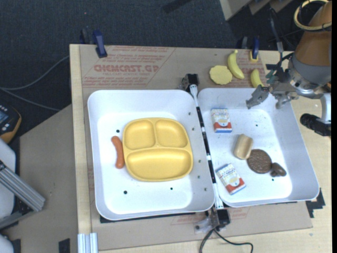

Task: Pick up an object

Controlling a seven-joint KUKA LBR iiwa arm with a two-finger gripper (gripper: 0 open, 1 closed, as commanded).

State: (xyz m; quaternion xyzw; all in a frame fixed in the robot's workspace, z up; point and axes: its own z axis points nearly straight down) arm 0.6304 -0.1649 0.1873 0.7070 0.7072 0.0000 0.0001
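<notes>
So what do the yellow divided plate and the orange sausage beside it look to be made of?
The yellow three-compartment plate looks like moulded plastic: one even colour, rounded ridges, a soft satin sheen. The small orange sausage is probably plastic or rubber toy food, smooth and uniformly coloured; which one is unclear.

Glossy yellow plastic tray [157, 149]; smooth white plastic bins [105, 141].

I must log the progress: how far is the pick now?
Nothing looks picked yet. The hand is open over the right bin's far edge, with nothing between its fingers. The two cartons, cylinder and brown cookie lie in that bin. Descent, grasp and lift remain.
</notes>
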